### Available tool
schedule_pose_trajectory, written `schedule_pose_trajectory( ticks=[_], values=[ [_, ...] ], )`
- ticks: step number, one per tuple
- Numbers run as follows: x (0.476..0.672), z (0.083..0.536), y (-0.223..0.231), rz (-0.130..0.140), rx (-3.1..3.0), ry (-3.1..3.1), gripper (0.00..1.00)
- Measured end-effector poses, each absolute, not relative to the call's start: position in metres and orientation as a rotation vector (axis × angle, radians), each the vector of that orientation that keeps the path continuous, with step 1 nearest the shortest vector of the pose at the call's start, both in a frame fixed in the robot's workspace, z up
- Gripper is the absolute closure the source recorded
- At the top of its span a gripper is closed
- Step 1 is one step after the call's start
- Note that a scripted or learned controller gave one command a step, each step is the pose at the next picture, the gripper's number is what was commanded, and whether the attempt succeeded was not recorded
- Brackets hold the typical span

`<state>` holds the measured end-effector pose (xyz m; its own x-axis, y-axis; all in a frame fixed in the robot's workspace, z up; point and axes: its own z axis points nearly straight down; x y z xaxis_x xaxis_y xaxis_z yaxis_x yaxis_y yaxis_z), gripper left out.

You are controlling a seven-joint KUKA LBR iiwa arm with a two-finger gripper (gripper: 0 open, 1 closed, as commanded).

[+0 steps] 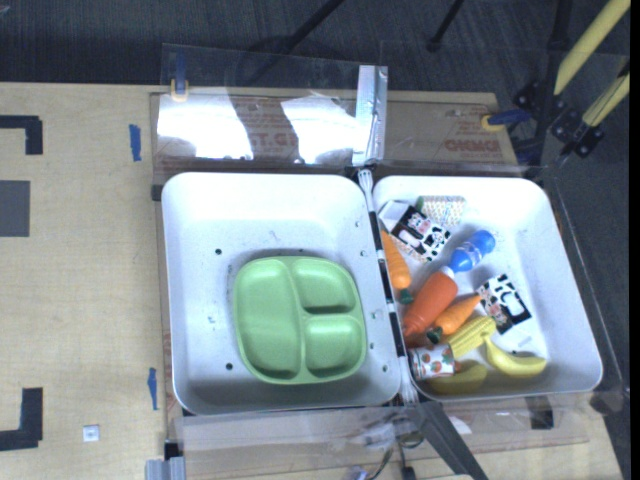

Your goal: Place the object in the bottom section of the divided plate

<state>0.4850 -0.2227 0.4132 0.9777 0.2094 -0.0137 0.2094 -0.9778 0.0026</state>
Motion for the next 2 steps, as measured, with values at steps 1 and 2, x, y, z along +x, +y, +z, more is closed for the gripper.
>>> schedule_pose_trajectory(
  ticks=[1, 2],
  values=[
    [0.4851, 0.4132, -0.2225, -0.021, 3.120, 0.330, 0.00],
    [0.4881, 0.4207, -0.2223, -0.031, 3.117, 0.337, 1.00]
  ],
)
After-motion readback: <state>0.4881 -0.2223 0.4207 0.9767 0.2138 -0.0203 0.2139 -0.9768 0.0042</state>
